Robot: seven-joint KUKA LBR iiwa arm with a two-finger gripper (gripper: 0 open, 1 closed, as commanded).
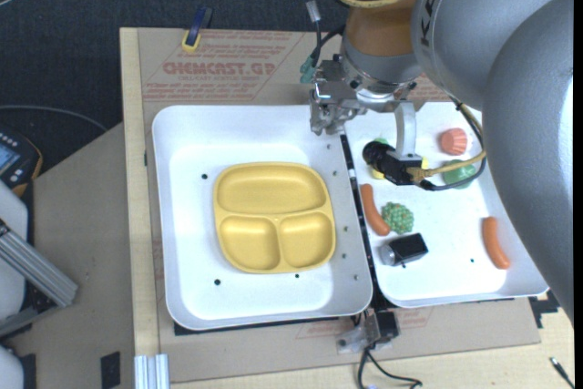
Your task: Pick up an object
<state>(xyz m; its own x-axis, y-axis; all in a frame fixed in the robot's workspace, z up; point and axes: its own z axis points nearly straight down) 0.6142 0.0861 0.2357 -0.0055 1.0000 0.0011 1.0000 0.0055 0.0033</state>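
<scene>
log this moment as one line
arm: over bins' divider | gripper: above left bin far edge | yellow tray: left bin | broccoli: right bin

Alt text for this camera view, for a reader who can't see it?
A grey arm's gripper hangs over the seam between two white bins. The left bin holds a yellow divided plate; the right bin holds toy foods.

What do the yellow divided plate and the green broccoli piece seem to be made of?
The yellow plate looks like moulded plastic, smooth with a soft sheen and rounded compartment walls. The broccoli piece looks like a toy of plastic or rubber, with a bumpy matte surface; which one is unclear.
</scene>
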